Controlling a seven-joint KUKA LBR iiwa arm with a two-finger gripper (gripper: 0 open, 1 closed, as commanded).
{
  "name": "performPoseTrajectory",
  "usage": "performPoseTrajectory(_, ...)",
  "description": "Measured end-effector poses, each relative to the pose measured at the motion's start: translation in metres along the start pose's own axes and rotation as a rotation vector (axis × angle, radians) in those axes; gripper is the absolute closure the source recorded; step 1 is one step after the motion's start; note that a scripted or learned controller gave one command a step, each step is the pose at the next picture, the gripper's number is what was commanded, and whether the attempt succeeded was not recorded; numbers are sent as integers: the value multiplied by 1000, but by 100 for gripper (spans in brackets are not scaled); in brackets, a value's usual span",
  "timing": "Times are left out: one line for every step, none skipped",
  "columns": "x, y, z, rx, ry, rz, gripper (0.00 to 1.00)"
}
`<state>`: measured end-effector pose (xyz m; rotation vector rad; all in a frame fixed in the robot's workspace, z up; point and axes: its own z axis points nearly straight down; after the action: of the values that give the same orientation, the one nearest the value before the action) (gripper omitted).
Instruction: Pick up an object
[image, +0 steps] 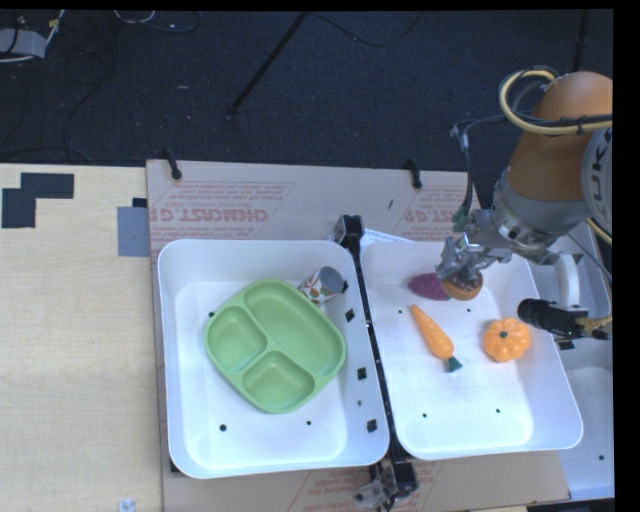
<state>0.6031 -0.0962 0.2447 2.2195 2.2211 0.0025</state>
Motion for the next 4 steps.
performPoseTrajectory(-1,0,-47,1,0,0,100)
performPoseTrajectory(46,4,-25,6,2,-3,100)
performPoseTrajectory(90,1,-18,6,1,-3,100)
performPoseTrajectory(139,13,-17,5,0,-2,100)
